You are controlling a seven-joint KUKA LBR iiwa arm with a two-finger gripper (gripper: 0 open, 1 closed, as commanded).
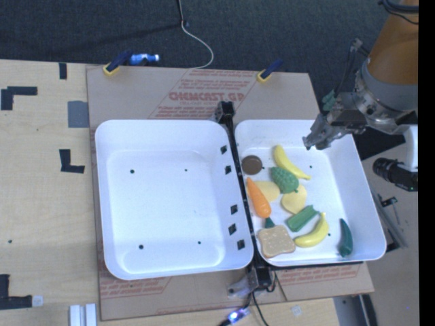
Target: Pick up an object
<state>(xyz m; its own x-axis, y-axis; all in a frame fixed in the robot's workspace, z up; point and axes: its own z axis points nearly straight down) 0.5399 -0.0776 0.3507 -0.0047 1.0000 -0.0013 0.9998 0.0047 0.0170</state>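
Your gripper (317,140) is hanging over the right bin (360,175), upper right; I cannot tell its jaws. Toy foods (289,199) are lying below-left. Cardboard (204,95) is reading "CHEMCAST".

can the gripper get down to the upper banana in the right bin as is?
Probably yes. The gripper hangs over the right bin, up and right of the upper banana. Nothing lies on the banana; the broccoli crowds its lower side, which could hinder a grasp.
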